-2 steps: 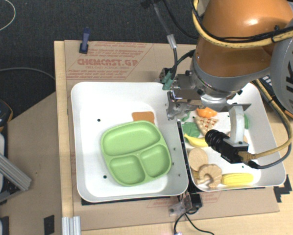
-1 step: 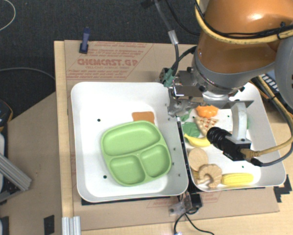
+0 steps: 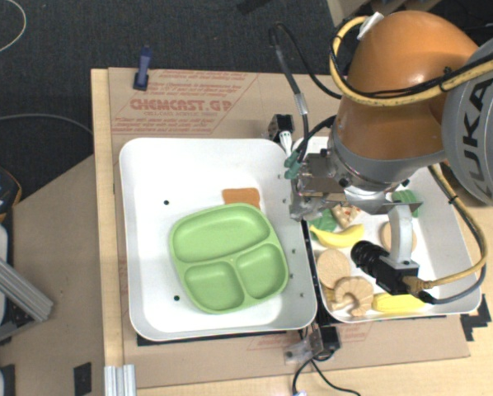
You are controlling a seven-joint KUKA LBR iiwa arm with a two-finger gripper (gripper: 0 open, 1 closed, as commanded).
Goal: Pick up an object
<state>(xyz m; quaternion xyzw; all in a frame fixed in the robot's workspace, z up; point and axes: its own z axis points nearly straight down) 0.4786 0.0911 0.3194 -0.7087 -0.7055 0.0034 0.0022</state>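
**Arm low over the right bin, grip hidden from view**

From where I stand the grey arm [image 3: 469, 122] comes in from the right, and its big orange band hangs over the right bin [image 3: 446, 250]. The gripper [image 3: 319, 206] sits low at that bin's near-left part, just beside the wall it shares with the left bin [image 3: 147, 188]. The wrist blocks my view of it, so I cannot tell how far open it is or whether it has hold of anything.

The things it might take are crowded under and around it. A yellow banana [image 3: 337, 238] lies just below the gripper, with a small tan lumpy piece [image 3: 344, 215] touching its upper side. In front of the banana is a round tan disc [image 3: 332, 264], then a pretzel-shaped piece [image 3: 352, 294] at the bin's front edge, and a yellow piece [image 3: 397, 304] beside that. A white curved piece [image 3: 401, 231] stands to the right of the banana, and a bit of green [image 3: 408, 196] shows past the wrist.

In the left bin a green divided plate [image 3: 227, 256] lies flat, with an orange-brown slab [image 3: 241, 196] just behind it. Both bins rest on a cardboard sheet [image 3: 180, 97] with red print
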